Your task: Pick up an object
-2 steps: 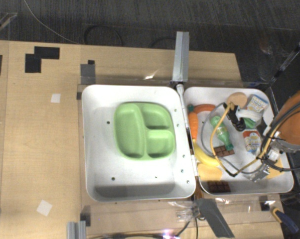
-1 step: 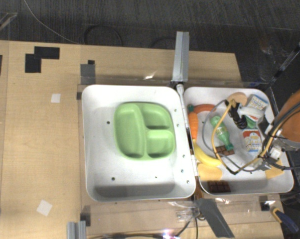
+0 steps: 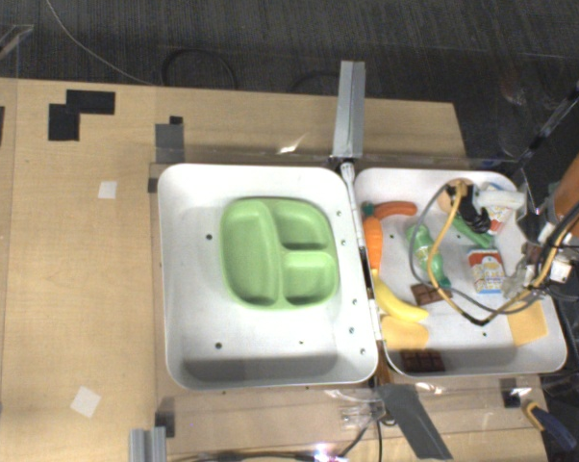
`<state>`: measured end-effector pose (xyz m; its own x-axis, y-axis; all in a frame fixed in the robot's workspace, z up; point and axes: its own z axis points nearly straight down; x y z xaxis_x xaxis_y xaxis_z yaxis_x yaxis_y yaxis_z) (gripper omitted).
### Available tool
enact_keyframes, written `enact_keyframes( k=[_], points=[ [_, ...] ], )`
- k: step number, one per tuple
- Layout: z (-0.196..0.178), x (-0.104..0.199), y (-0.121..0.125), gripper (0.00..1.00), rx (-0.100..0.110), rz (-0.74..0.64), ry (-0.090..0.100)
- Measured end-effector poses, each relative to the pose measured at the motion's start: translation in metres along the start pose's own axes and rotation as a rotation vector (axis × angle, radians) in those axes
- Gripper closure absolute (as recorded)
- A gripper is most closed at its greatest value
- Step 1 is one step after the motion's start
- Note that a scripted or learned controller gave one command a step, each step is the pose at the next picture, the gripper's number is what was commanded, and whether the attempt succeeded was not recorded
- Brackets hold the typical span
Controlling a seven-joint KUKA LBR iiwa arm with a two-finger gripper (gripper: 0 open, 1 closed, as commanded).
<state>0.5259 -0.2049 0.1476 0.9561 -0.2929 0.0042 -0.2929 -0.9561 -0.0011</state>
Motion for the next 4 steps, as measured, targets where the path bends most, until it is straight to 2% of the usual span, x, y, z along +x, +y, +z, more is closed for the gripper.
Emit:
enact_keyframes(
  k=[1, 2, 3, 4],
  points=[
    [-0.095, 0.037, -0.038, 1.00, 0.003, 0.078, 0.007],
    [-0.124, 0.112, -0.036, 1.00, 0.001, -0.102, 0.002],
    [-0.137, 0.113, -0.039, 1.00, 0.003, -0.108, 0.006],
    [-0.083, 0.023, -0.005, 1.00, 0.001, -0.076, -0.005]
  ],
)
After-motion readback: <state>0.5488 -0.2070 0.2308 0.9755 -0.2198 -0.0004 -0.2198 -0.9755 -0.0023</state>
